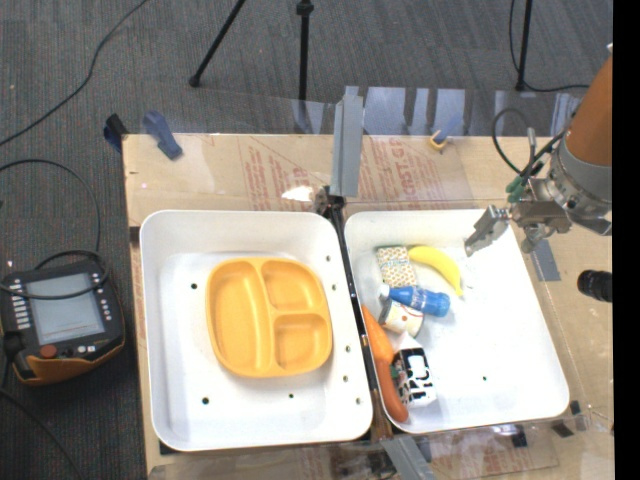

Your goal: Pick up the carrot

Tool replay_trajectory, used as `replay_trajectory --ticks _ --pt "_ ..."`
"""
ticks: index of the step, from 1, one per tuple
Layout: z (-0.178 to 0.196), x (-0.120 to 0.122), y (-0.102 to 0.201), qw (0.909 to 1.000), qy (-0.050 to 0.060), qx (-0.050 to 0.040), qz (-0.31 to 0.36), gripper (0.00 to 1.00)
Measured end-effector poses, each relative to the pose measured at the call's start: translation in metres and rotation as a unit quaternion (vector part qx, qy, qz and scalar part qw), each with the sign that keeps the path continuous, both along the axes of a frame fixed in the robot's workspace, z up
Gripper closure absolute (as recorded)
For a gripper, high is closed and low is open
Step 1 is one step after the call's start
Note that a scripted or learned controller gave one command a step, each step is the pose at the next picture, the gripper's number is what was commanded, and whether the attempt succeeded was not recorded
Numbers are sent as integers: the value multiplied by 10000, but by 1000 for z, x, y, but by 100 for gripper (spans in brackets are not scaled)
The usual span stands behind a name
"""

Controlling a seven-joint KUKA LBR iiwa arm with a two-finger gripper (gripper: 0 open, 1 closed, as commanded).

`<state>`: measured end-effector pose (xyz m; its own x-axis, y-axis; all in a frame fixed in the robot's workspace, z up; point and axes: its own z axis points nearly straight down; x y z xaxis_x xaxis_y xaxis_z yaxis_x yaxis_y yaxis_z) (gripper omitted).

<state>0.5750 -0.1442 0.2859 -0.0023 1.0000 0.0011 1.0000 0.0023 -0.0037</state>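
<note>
Gripper: my gripper [500,230] hangs over the upper right corner of the right bin [520,368], reaching in from the right. One grey finger slants down to the left; the other I cannot make out, so I cannot tell whether I am open or shut. Nothing shows between my fingers and I touch none of the objects.

Carrot: the carrot [383,363] lies in the right bin, against its left wall. Its long axis runs from upper left to lower right, almost along that wall. Which end is the tip I cannot tell.

Neighbours: a black-and-white object [415,376] lies just beside the carrot's lower half. A white cup [400,317] and a blue bottle [420,299] lie just above it. A banana [438,266] and a patterned sponge [393,262] lie nearer my gripper, apart from it.

Left bin: the left bin [170,368] holds a yellow divided plate [268,315].

Table: both bins sit side by side on a light board-topped table [230,173] with grey brackets and tape.

Room: dark carpet [60,88], tripod legs and cables behind, and a teach pendant [62,316] on the floor to the left.
</note>
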Motion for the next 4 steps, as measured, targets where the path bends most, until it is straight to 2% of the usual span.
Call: replay_trajectory --ticks 1,2,3,4 --pt "-157 -66 50 9943 10 11 1062 0" --pt "-100 -9 134 9986 6 -3 -531 0" --pt "-200 -54 60 9965 15 0 -832 0" --pt "-132 -73 158 9971 21 -6 -761 0"
